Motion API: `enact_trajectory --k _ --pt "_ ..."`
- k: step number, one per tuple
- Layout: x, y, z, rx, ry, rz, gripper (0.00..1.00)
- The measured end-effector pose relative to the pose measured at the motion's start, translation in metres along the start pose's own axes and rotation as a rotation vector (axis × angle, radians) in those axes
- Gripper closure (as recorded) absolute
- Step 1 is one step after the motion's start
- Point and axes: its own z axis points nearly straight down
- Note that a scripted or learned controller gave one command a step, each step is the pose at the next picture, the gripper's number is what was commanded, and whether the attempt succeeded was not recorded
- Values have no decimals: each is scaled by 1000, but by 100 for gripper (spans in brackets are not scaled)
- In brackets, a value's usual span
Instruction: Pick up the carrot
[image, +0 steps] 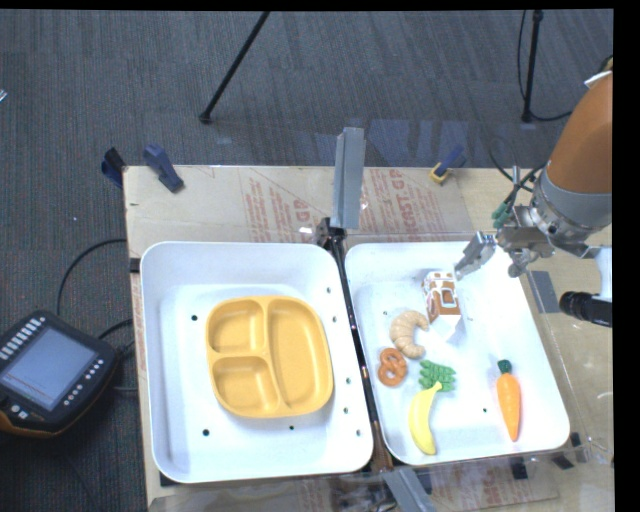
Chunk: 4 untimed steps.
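On the floor at the far left lies a dark handheld controller with a grey screen; next comes the left bin, and in its middle sits a yellow plate with three compartments. Between the two bins a grey metal post stands up from the bench; behind it lies brown cardboard with red print. In the right bin the things lie in a group: an orange pretzel near the left wall, a pale croissant just above it and touching it, a small toy house with white and brown sides further up, a green leafy piece, and a yellow banana below that. The carrot lies alone near the right wall of this bin, with its green top pointing away from the front edge; nothing touches it. The gripper hangs over the upper part of the right bin, well apart from the carrot; its two fingers are spread, with nothing between them.
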Motion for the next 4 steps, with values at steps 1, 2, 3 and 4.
enact_trajectory --k 1,2,3,4 --pt "-49 -64 43 5 1 340 0" --pt "-34 -130 101 9 3 350 0" --pt "-38 -117 154 6 7 345 0" --pt "-39 -118 147 12 8 350 100"
